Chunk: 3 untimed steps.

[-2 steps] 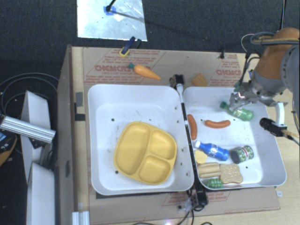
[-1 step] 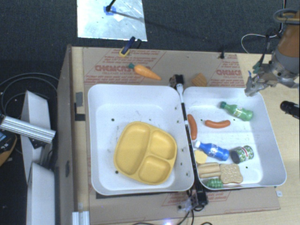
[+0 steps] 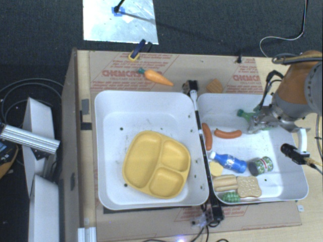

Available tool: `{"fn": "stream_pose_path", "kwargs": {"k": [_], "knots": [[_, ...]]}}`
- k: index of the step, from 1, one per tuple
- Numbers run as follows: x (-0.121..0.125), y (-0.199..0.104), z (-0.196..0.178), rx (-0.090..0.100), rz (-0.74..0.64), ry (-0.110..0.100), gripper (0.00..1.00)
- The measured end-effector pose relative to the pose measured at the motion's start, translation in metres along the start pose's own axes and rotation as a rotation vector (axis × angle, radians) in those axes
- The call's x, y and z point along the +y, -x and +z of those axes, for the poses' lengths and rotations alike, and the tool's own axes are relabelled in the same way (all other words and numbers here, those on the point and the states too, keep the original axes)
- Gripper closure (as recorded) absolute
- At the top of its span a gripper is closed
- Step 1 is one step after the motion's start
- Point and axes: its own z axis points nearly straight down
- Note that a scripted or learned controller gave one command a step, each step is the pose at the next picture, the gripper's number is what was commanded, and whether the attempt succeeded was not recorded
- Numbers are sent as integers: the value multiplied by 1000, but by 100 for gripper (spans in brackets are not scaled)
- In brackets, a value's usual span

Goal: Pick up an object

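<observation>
Over the right bin (image 3: pixel 303 188), gripper (image 3: pixel 258 124) beside green toy (image 3: pixel 244 114), grip state indiscernible.

Red print reading "CHEMCO", seen upside down, stands on the cardboard sheet (image 3: pixel 166 64) under the bins, left of the carrot (image 3: pixel 156 76). A second red logo at the sheet's right end is partly hidden and unreadable.

One fixed camera, mounted high above the desk (image 3: pixel 126 67), looking down at a slant. Far enough back to take in both bins whole: left bin (image 3: pixel 108 115), right bin (image 3: pixel 287 185), plus dark floor (image 3: pixel 40 24) beyond the far edge. Arm (image 3: pixel 298 89) comes in from frame right.
</observation>
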Motion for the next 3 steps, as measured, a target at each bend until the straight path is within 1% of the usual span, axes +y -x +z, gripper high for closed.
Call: {"fn": "stream_pose_path", "kwargs": {"k": [1,2,3], "knots": [[36,-3,5,4,1,-25,0],[59,-10,-106,-2,-3,5,0],[17,-23,1,0,0,0,0]]}}
